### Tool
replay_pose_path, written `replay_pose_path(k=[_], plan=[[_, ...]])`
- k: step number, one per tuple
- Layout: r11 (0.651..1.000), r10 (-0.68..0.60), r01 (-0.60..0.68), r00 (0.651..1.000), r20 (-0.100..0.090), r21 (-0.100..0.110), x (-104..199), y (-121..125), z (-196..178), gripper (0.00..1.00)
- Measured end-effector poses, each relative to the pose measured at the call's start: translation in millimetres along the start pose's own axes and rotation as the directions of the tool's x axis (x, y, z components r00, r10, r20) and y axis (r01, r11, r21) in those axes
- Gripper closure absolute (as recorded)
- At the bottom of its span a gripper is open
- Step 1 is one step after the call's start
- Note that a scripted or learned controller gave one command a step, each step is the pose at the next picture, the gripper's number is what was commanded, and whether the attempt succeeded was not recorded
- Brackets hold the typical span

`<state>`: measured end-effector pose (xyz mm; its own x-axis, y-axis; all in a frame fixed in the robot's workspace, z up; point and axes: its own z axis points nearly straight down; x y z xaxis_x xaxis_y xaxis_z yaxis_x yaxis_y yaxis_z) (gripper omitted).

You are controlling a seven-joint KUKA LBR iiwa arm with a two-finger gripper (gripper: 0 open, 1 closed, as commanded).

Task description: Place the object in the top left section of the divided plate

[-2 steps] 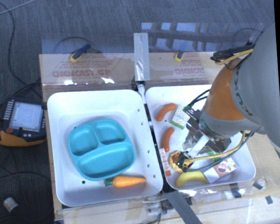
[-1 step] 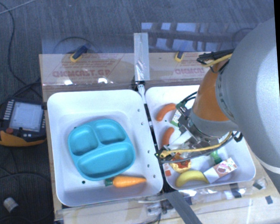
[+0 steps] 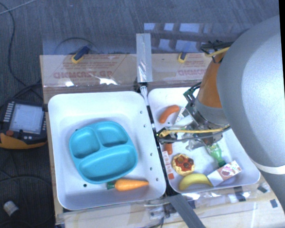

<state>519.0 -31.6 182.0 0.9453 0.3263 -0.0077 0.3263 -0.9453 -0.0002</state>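
Grey carpet's surrounding 2 white bins; gripper (image 3: 195,137) is hanging over right bin (image 3: 242,150) w/ toy food, fingers' state unclear; blue divided plate (image 3: 103,150) is waiting in left bin.

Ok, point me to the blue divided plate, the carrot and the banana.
blue divided plate (image 3: 105,157): camera view, floor of its large section.
carrot (image 3: 130,184): camera view, middle of its orange body.
banana (image 3: 194,181): camera view, middle of its curve.

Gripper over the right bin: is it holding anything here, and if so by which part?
It cannot be told. The gripper sits low in the right bin, with nothing visible between its fingers.
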Motion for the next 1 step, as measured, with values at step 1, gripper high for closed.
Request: replay_pose_path(k=[1], plan=[[0.993, -0.118, 0.118, 0.993, -0.002, -0.002, 11.9, -15.6, -91.8, 1.0]])
